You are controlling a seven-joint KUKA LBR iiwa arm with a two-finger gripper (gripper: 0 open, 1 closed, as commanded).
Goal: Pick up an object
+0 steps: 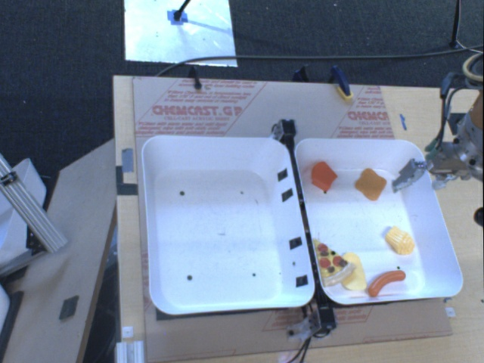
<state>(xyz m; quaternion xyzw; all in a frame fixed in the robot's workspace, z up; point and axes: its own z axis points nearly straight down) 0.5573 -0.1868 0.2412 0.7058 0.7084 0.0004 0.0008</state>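
Note:
The right bin (431, 225) holds several toy foods: a red-orange block (324, 176), an orange-brown piece (370, 184), a yellow corn piece (399, 240), a pizza slice (333, 263), a pale yellow piece (354, 276) and a red sausage (386, 280). My gripper (411, 174) hangs over the bin's upper right part, just right of the orange-brown piece. Nothing shows between its fingers.
The left bin (162, 225) lies beside the right one, with black clips (291, 195) along the shared rim. A silver plate (179, 20) lies beyond the bench. A metal frame (30, 210) stands at the left edge. A cable (363, 55) runs behind.

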